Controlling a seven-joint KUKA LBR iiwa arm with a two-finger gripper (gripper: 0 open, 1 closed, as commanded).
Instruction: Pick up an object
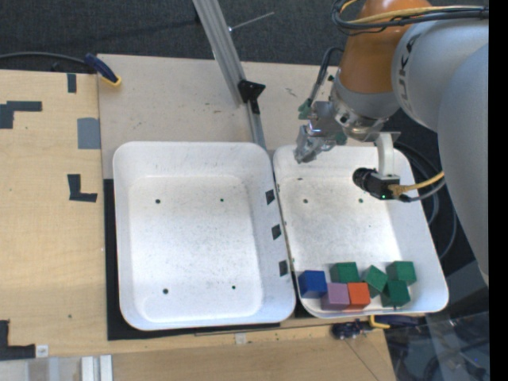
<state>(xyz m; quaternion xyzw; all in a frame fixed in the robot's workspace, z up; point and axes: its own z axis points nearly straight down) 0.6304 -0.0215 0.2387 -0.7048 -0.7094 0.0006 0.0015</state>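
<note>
Several small blocks lie bunched at the near end of the right bin [333, 213]: a blue block [313, 282], a purple block [338, 294], an orange block [359, 294] and green blocks [390, 280] around them. My gripper [306, 151] hangs over the far left corner of that bin, well away from the blocks. Nothing shows between its fingers.
The left bin [190, 236] lies beside the right one. A slanted metal pole [226, 54] rises behind the bins near the gripper. A black cable end [373, 182] hangs over the right bin's far side. The wooden bench [48, 213] extends to the left.
</note>
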